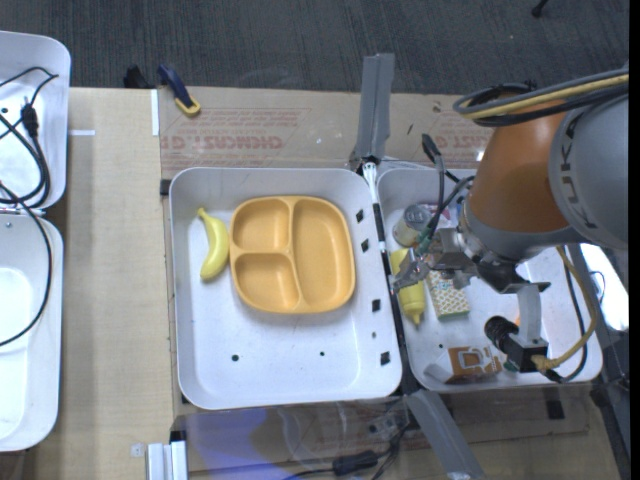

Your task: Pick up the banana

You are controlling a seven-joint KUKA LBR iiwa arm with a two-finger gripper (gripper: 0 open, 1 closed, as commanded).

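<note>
- Banana (212,247) lies in the left bin (270,368), centre-left of the frame, touching the yellow plate's (293,252) left edge.
- Your gripper (415,273) hovers over the right bin (among clutter); I cannot tell how its jaws stand.
- You're at the approach step: next, cross left past the plate.

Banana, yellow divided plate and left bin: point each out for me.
banana (212,249), camera view, mid-body.
yellow divided plate (322,244), camera view, right compartment floor.
left bin (270,353), camera view, bare floor.
</note>
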